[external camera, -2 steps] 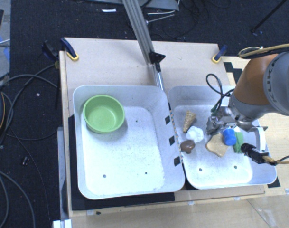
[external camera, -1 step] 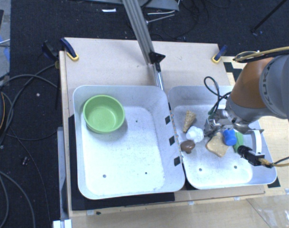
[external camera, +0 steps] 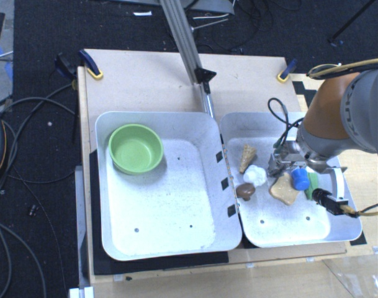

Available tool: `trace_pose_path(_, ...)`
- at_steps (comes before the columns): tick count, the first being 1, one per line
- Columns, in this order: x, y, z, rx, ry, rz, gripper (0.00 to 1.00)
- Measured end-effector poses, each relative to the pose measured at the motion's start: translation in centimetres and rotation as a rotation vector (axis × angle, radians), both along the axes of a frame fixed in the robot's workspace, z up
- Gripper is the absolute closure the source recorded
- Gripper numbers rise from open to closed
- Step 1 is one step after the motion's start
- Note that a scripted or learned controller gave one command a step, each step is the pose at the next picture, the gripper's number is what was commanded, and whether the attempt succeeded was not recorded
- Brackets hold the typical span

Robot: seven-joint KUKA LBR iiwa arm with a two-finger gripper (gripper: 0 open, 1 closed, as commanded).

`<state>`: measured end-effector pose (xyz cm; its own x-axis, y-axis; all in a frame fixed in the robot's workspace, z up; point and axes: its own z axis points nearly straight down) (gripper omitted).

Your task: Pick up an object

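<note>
The right bin holds a tan cone-shaped piece, a white lumpy object, a brown rounded piece, a tan block, a blue object and a green piece beside it. My gripper hangs low over the middle of this bin, just right of the white object and above the tan block. The wrist hides its fingertips, and nothing shows between them.
A green bowl sits in the far left corner of the left bin. A metal pole slants down to the divider between the bins. Cables trail from the arm over the right bin's right rim.
</note>
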<state>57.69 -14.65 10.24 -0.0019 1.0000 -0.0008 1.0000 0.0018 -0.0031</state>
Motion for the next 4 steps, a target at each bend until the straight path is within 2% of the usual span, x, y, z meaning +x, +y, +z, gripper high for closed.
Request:
trace_pose_path(2,-0.7,1.1,11.4,-0.001,-0.006,0.004,1.0)
trace_pose_path(3,-0.6,1.1,13.1,-0.001,-0.004,0.003,1.0)
trace_pose_path(4,0.2,7.6,12.7,0.003,0.0,0.009,1.0)
